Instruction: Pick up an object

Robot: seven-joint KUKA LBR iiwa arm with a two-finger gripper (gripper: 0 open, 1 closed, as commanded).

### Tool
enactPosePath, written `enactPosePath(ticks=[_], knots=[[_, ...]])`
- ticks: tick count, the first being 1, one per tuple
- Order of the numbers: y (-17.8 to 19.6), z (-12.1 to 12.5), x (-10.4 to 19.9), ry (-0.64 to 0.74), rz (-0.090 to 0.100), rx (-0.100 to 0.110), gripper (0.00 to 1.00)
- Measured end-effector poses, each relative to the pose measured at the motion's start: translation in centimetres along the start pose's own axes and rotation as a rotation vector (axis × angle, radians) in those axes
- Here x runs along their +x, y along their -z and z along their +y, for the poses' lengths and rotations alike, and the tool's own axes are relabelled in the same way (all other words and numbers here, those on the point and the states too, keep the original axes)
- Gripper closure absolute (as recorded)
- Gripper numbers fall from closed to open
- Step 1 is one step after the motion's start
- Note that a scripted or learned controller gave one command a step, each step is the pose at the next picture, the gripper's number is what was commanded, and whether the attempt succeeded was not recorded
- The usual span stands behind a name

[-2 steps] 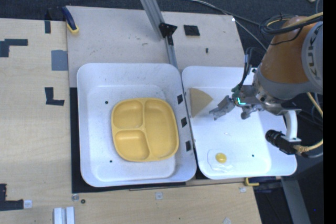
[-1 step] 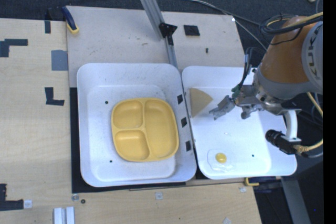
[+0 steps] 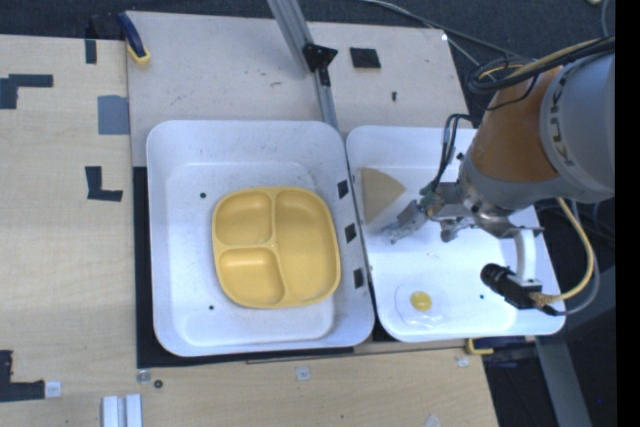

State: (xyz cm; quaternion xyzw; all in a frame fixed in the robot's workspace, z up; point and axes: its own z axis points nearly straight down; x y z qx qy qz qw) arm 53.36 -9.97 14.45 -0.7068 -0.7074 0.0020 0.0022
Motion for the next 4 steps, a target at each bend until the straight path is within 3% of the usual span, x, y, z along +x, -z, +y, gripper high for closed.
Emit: enactPosePath(ticks=[1, 2, 4], knots=[[-5.3, -0.1, 0.1, 0.0, -0.001, -0.002, 0.0], [-4.1, -0.1, 0.1, 0.001, 0.001, -0.001, 1.0], [5.2, -1.5, 0.2, 0.0, -0.001, -0.008, 1.0]])
